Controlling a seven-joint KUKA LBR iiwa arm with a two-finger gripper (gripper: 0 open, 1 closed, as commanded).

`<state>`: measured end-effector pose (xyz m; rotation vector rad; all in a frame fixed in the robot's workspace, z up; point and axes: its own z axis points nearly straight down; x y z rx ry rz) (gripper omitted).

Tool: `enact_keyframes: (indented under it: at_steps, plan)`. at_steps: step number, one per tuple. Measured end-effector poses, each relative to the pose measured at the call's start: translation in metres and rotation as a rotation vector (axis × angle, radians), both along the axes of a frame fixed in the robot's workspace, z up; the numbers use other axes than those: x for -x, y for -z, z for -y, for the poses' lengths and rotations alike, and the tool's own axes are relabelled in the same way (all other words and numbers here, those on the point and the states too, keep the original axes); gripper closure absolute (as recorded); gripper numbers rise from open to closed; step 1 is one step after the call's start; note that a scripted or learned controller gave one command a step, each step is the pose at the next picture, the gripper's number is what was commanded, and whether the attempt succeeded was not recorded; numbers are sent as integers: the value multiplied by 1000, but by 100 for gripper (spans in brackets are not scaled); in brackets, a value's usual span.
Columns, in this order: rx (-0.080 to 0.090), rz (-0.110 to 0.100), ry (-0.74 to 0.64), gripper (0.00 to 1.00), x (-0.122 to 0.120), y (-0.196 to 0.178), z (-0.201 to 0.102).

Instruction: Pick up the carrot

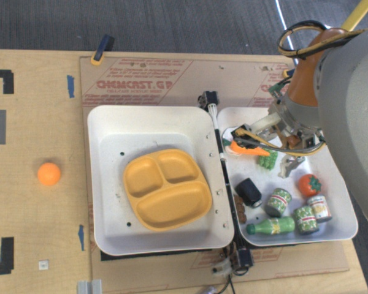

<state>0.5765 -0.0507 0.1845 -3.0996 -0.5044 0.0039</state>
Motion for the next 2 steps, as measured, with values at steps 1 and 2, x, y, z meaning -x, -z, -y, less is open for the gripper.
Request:
enact_keyframes:
  at_steps: [1, 2]
  plan:
    - [0, 2, 122, 0, -12, 0, -57]
    - [0, -2, 122, 0, 10, 0, -32]
